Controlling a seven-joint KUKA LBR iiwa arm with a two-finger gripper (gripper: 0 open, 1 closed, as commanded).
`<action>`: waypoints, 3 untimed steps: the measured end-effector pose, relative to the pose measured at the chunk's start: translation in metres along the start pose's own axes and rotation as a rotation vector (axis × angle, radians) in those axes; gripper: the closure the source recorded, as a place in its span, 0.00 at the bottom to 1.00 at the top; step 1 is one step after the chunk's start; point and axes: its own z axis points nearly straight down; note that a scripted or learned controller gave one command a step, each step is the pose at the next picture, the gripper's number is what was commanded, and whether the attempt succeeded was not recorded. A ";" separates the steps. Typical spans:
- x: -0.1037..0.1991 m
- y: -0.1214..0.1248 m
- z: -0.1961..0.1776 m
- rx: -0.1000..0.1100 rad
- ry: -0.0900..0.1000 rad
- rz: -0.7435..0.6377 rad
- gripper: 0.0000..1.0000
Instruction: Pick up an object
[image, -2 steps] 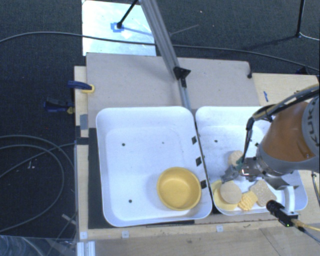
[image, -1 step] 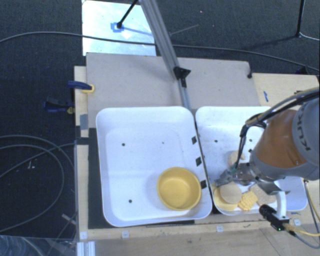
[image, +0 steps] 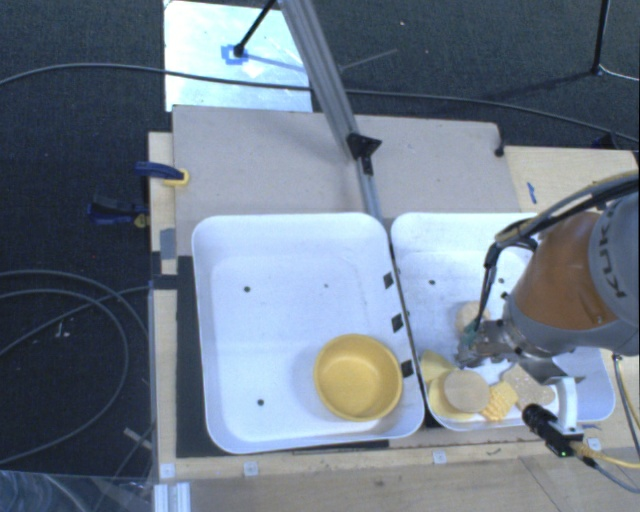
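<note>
Dark carpet (image: 70, 90) surrounds my bench (image: 430, 160), with black cables (image: 60, 330) looping across it on the side away from the arm. Two white bins sit side by side on the bench, and I'll take the yellow bowl (image: 359, 376) as my landmark. It rests in the left bin (image: 280, 270), down in that bin's near corner next to the divider where the two bins meet. Beyond the bowl, toward the far rim and the outer rim, I see bare white floor with lots of room to move.

Across the divider from the bowl, the right bin (image: 440, 250) is crowded at its near edge. A round tan disc (image: 463, 392) lies just past the divider from the bowl, a pale yellow piece (image: 434, 364) sits between the disc and the divider, and a yellow waffle-patterned piece (image: 499, 401) touches the disc on its far side from the bowl. A small cream item (image: 468, 317) lies farther up that bin.

My arm (image: 570, 280), grey with the orange band, comes in over the right bin, and the gripper (image: 478, 348) hangs low just above the disc. I cannot tell how its jaws stand, since the wrist hides them. A slanted metal pole (image: 330, 90) crosses the bench beyond the bowl.
</note>
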 end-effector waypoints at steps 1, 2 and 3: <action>-0.003 0.010 -0.047 -0.001 -0.003 -0.004 1.00; -0.004 0.013 -0.101 -0.002 -0.003 -0.005 1.00; 0.033 0.037 -0.105 0.002 0.000 -0.008 1.00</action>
